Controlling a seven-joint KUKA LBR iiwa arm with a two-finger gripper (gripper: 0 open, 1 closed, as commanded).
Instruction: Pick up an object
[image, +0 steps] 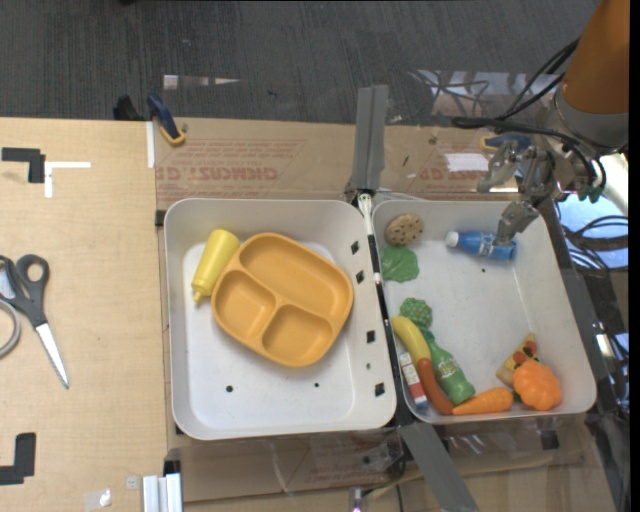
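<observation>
The bench (80, 350) carries two shallow white bins side by side, the left bin (200, 400) and the right bin (560, 320), and the grey arm (600, 70) with its orange band comes in from the upper right. In the left bin lies a big orange divided plate (283, 297), and a yellow bottle (212, 262) touches its upper left edge. The right bin holds the smaller things: a blue and white bottle (483, 243) lying on its side near the far wall, a cookie (404, 229) and a green leaf (399, 264) near the left wall, and a crowded group along the near wall with a banana (410, 336), a green bottle (447, 372), a red sausage (432, 385), a carrot (483, 402) and an orange fruit (539, 386). The gripper (512, 222) hangs over the far right part of the right bin, with its tip just at the right end of the blue and white bottle; whether it is spread or closed I cannot tell, and nothing is seen gripped. I judge the step to be the approach to this bottle, with the pick not yet made. The next move calls for putting the tool centred over the bottle body, not its end, going down with care because a round bottle can roll, then closing and lifting. Scissors (35, 310) lie on the bench, well apart to the left.
</observation>
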